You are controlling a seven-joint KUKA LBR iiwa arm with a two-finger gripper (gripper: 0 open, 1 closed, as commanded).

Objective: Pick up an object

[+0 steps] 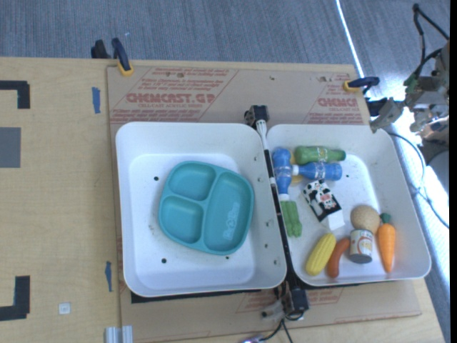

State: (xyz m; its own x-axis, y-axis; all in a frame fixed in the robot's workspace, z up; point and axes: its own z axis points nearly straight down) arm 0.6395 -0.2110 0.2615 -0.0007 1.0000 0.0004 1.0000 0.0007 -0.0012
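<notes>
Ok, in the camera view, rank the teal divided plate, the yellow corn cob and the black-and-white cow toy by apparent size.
1. Teal divided plastic plate, clearly largest.
2. Yellow corn cob and black-and-white cow toy: too alike to rank.

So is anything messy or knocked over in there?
Nothing is spilled or broken. The toy food, like the orange plastic carrot and yellow corn cob, lies jumbled in the right white bin; the teal divided plate sits slightly askew.

- Robotics laboratory: pale wooden worktop (50,213) on grey carpet floor (214,13).
- Printed cardboard sheet (214,95) clamped beneath two shallow white plastic bins (136,191).
- Loose cabling and rig hardware (425,98) at right.
</notes>
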